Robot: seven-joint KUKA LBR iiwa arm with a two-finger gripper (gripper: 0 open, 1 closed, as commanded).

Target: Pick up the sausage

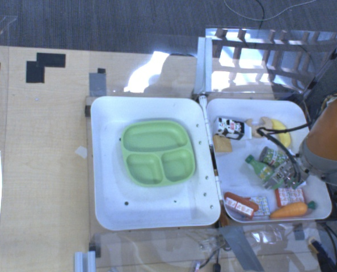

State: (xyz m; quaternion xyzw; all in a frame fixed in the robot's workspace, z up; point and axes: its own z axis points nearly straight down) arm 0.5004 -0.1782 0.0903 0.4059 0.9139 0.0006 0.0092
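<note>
I can't tell the tool's state; it's over the green bottle, so it may miss the sausage near the right bin's front edge.

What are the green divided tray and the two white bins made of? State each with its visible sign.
The green divided tray looks like moulded plastic with a matte finish: uniform pale green, rounded compartment walls, soft highlights. The left white bin and the right white bin look like smooth, slightly glossy plastic, though coated metal can't be ruled out.
</note>
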